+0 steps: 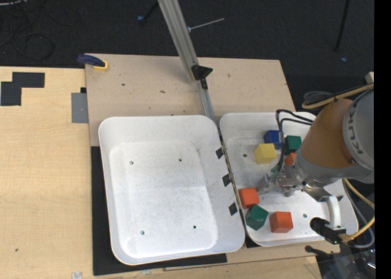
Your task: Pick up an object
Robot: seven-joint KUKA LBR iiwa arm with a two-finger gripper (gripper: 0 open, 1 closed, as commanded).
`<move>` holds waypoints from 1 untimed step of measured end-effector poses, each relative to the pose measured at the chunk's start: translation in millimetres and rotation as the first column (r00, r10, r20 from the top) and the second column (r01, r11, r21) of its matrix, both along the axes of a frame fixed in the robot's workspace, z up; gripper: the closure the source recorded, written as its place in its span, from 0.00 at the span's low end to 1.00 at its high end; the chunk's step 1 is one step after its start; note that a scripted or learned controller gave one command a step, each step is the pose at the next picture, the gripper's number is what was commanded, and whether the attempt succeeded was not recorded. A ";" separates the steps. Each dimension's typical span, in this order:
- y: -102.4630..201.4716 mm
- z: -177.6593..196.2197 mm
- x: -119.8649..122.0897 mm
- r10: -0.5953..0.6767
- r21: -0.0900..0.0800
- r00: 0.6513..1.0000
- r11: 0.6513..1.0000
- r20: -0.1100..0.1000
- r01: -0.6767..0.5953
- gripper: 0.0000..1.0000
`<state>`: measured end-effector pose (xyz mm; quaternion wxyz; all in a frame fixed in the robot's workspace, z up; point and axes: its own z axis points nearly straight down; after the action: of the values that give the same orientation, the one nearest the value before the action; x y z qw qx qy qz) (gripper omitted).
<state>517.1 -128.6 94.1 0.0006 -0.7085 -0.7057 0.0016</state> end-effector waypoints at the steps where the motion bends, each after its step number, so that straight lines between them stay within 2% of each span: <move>1: -1.1 11.0 -1.0 -0.009 0.002 1.000 1.000 -0.001 0.009 1.00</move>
<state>516.1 -129.7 105.1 0.0017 -0.7117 -0.7024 0.0014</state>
